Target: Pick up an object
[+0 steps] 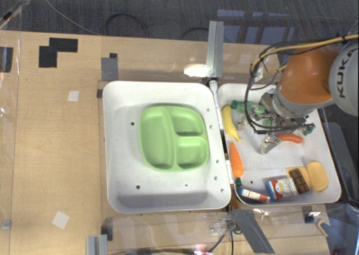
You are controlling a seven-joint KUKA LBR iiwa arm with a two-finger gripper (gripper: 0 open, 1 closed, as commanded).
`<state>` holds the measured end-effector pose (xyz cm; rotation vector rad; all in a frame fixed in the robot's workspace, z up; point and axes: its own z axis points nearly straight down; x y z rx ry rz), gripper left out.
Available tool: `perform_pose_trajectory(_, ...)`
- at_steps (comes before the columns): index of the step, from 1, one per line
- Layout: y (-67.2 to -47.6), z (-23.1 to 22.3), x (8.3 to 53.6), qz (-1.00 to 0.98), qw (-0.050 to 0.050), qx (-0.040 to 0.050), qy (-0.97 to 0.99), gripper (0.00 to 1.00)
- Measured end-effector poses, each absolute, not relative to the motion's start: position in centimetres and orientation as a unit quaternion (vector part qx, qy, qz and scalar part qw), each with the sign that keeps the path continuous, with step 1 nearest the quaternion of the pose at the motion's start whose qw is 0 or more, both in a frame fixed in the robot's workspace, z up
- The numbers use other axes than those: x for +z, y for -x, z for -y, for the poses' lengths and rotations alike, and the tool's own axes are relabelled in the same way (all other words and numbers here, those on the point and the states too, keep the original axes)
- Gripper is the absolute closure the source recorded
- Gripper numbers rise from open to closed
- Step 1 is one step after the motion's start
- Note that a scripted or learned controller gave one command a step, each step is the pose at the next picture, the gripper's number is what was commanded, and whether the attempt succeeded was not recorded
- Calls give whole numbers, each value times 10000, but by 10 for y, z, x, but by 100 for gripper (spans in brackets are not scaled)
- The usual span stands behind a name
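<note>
You are looking down on two white bins. The left bin (pixel 120 136) is holding a green divided plate (pixel 173 137). The arm (pixel 314 77) is reaching in over the right bin (pixel 328 153), and its gripper (pixel 269 144) is hanging low near the bin's middle, just beside a small orange-red piece (pixel 290 139). A banana (pixel 229 123) and a carrot (pixel 236 159) are lying along the bin's left wall. A small carton (pixel 281 187), a chocolate bar (pixel 298 178), a yellow bun (pixel 317 175) and a red marker (pixel 253 195) are sitting near its front edge.
</note>
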<state>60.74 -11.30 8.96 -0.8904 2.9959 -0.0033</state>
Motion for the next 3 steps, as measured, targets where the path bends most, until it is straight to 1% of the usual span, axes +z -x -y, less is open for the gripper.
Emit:
perform_pose_trajectory(1, -611, 128, 90, -9408, 73, -24, 3390, 0)
perform_pose_trajectory(2, -532, 97, 91, -9981, 97, -15, 610, 0)
perform_pose_trajectory(3, -553, 155, 124, -9847, 55, -22, 1741, 0)
